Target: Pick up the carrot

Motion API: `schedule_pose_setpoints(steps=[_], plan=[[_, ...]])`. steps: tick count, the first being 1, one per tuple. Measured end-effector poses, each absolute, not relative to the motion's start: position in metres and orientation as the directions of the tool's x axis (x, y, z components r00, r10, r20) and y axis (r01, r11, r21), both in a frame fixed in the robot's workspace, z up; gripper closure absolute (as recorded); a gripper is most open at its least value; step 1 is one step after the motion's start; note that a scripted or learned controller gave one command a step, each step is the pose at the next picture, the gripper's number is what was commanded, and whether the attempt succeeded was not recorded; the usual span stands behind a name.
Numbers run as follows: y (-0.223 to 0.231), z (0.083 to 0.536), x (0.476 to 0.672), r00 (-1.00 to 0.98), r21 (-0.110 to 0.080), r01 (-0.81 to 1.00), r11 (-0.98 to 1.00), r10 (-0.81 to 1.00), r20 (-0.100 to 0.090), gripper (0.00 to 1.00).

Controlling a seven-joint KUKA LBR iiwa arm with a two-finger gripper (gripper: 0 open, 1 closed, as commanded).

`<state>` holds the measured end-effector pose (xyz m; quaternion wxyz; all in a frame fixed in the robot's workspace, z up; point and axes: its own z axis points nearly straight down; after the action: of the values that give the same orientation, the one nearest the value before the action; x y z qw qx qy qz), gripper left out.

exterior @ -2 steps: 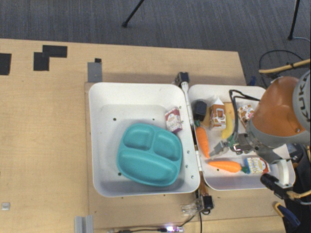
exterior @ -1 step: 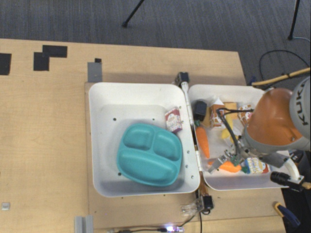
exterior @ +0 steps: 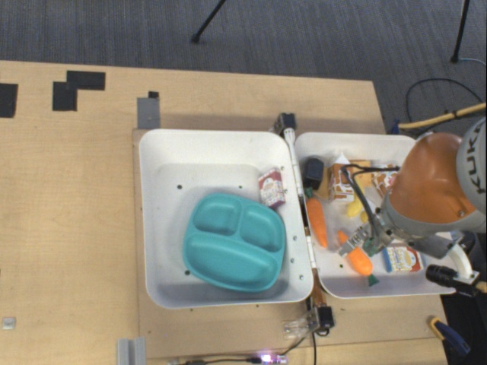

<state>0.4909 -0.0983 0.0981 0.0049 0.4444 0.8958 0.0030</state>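
Right bin [exterior: 327, 284]: we list two orange carrots. One carrot [exterior: 317, 222] lies lengthwise along the left wall, just below a black object [exterior: 313, 172]. A second, shorter carrot [exterior: 361, 263] with a green stem end lies near the front wall, right at the gripper [exterior: 367, 239]. We cannot tell how the gripper's jaws stand; the wrist hides them. Printed packets [exterior: 346, 179] sit at the back.

Left bin [exterior: 152, 204]: we list a teal sectioned plate [exterior: 234, 241] and a small packet [exterior: 272, 188] beside the dividing wall.
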Motion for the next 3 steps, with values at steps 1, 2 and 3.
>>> schedule_pose_setpoints(steps=[1, 2, 3], plan=[[-0.033, 0.199, 0.503, -0.542, 0.006, 0.840, 0.542, 0.840, -0.003, 1.00], [0.048, 0.184, 0.487, -0.565, 0.003, 0.825, 0.565, 0.825, -0.001, 1.00], [0.048, 0.184, 0.487, -0.563, 0.003, 0.826, 0.563, 0.826, -0.001, 0.00]])
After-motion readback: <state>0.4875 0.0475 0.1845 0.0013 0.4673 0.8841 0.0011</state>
